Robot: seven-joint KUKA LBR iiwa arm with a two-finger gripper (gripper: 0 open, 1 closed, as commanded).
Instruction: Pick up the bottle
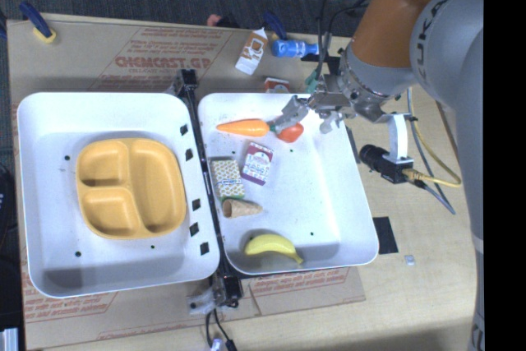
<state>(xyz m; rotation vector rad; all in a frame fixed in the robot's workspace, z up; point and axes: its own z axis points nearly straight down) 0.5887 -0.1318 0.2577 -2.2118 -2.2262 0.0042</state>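
camera view: the grey kuka arm [427, 20] is reaching in from the right, its gripper [297, 113] hanging over the far edge of the right bin [345, 201], just beside a carrot [244, 127] and touching or nearly touching a small red item [290, 132]. whether the gripper is released or clenched cannot be told from here. the bottle [289, 49], blue and lying on its side, is resting outside both bins on the cardboard sheet [156, 53] beyond the right bin's far rim, near a small milk carton [251, 52]. it is looking like light, stiff plastic, smooth and round, so it is likely to roll or slip; a hold across the middle of its body seems safest. a banana [273, 247], a cone [240, 209] and two small packets [256, 163] are lying in the right bin, while a yellow divided tray [131, 187] is sitting in the left bin [49, 259].
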